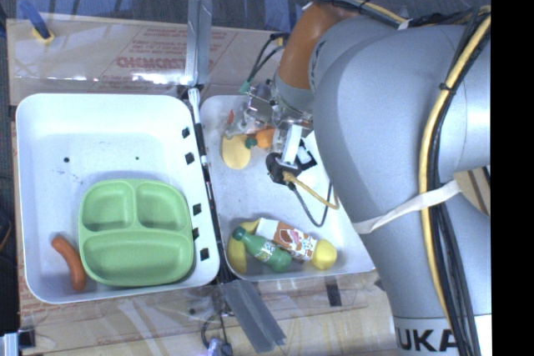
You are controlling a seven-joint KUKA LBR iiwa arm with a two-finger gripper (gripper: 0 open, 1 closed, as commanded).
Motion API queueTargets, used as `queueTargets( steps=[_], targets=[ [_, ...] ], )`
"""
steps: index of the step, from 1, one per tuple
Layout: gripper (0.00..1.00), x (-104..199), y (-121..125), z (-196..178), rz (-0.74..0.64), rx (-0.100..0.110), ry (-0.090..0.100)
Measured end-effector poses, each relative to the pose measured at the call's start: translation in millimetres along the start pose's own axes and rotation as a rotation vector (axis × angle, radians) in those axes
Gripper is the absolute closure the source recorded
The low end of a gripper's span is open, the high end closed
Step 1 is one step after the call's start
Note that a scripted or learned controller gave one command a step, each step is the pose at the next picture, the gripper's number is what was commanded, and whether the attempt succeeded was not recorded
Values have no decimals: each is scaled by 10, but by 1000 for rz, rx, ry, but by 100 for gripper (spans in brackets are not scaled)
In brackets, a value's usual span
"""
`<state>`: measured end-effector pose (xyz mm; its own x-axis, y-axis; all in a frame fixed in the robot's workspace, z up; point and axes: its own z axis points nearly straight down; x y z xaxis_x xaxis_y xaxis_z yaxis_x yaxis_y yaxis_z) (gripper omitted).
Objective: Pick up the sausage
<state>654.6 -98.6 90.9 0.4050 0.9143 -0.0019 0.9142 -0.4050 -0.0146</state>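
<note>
Dark ribbed flooring lay beyond the bench, where a cardboard sheet [100, 54] with red print sat behind two shallow white bins. At the left bin [50, 121], a green divided tray [136, 231] filled the near half, and the sausage [68, 262], orange-red, lay just beside the tray's left edge in the bin's near-left corner, close to the wall. The right bin [219, 179] held a pale yellow rounded item [236, 152] near its far end, with a small orange piece [264, 138] just beside it. At the near end a green bottle [264, 250] and a white carton [288, 238] lay across yellow pieces [327, 254]. The grey arm [392, 146] with its orange band [300, 46] reached over the right bin, and the gripper [263, 119] hung above the bin's far end near the yellow item, well apart from the sausage; how its jaws stood could not be told amid the cables and hardware.
</note>
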Motion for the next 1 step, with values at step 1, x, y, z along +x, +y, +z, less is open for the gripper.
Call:
queueTargets(
  steps=[1],
  targets=[
    [0,-1,1,0,0,0,0]
  ],
)
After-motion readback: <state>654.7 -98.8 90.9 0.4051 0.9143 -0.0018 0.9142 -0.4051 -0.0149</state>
